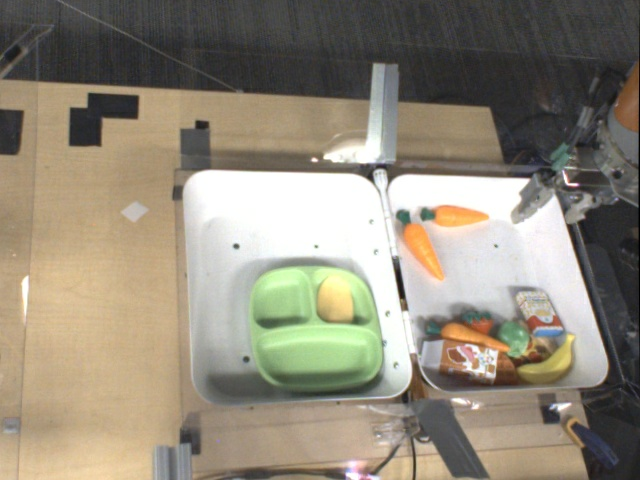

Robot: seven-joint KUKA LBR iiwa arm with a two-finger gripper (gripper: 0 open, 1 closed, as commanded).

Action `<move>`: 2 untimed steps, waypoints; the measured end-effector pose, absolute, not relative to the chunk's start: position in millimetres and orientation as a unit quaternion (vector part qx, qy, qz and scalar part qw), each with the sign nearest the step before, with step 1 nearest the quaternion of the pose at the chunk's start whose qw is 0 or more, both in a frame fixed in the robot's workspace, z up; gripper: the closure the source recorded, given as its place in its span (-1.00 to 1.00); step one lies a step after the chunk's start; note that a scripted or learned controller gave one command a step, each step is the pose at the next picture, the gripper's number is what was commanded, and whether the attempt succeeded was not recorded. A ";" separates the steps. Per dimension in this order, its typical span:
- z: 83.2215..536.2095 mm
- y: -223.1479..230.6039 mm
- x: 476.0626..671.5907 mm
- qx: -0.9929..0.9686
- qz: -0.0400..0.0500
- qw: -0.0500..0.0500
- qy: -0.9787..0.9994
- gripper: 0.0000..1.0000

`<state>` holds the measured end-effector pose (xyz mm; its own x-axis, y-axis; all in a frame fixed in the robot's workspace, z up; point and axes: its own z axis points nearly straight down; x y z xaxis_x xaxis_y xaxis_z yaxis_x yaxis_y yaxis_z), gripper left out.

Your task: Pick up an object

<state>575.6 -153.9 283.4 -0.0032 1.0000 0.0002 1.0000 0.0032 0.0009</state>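
Note:
My gripper [553, 203] hangs over the far right corner of the right bin [590, 298], open, with nothing between its fingers. Two orange carrots lie in that bin's far half: one [455, 215] lying crosswise, the other [423, 250] slanted beside the divider. At the bin's near end is a heap: a yellow banana [550, 364], a brown juice carton [468, 361], a small red and white box [535, 308], a green toy [515, 334] and another carrot [470, 335]. The gripper is to the right of the crosswise carrot and apart from it.
The left bin [215, 268] holds a green divided plate [300, 353] with a yellow round fruit [336, 299] in its upper right compartment. A metal post [384, 113] stands behind the wall between the bins.

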 end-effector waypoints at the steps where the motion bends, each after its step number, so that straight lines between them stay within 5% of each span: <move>1: 285.3 -116.7 612.5 0.725 0.002 0.002 0.689 -1.00; 2: 169.7 -81.9 604.2 0.720 0.001 0.001 0.694 -1.00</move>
<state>604.2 -81.9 169.7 0.0379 0.9993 0.0005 0.9993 -0.0379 0.0028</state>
